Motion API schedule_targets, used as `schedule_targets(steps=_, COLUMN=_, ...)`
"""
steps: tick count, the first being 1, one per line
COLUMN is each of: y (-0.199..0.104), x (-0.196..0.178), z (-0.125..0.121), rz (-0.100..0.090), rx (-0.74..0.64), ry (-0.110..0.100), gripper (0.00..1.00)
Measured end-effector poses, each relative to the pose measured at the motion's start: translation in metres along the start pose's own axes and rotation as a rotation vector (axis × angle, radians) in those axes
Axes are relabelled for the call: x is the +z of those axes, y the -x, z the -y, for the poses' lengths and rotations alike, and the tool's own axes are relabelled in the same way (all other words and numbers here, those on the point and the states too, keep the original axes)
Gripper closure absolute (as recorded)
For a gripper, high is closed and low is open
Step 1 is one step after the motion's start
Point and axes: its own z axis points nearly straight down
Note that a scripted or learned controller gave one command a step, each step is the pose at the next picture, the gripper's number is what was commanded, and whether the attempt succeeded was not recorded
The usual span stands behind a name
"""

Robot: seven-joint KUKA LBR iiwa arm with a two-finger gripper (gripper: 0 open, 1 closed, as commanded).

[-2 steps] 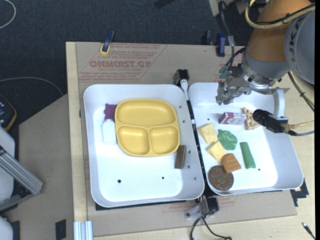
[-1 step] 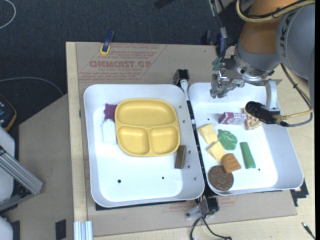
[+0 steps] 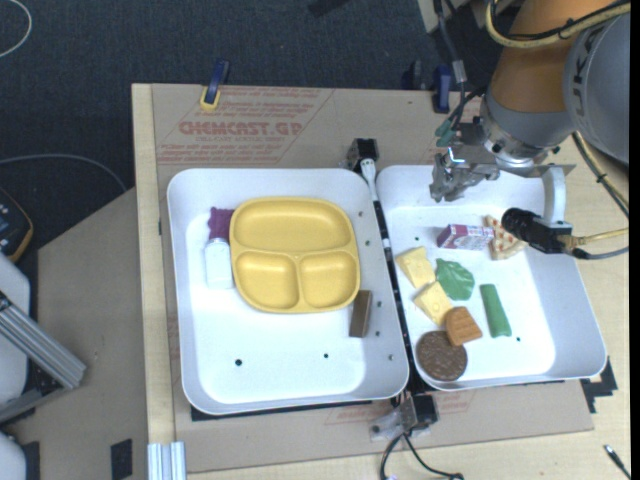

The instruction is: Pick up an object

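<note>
The gripper is hovering over the right bin's far edge, grasping nothing; whether it's clenched, I cannot tell. The carton is lying nearest.

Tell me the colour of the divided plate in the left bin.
Yellow. The divided plate shows clearly in the camera view.
</note>
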Motion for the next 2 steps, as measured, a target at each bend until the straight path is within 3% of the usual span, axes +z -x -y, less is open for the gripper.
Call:
schedule_targets(steps=1, y=-0.003, x=0.016, z=0.000, rz=-0.001, rx=-0.002, ry=-0.003, gripper=1.00)
schedule_targets(steps=2, y=-0.013, x=0.002, z=-0.009, rz=0.000, rx=-0.003, ry=0.006, gripper=1.00)
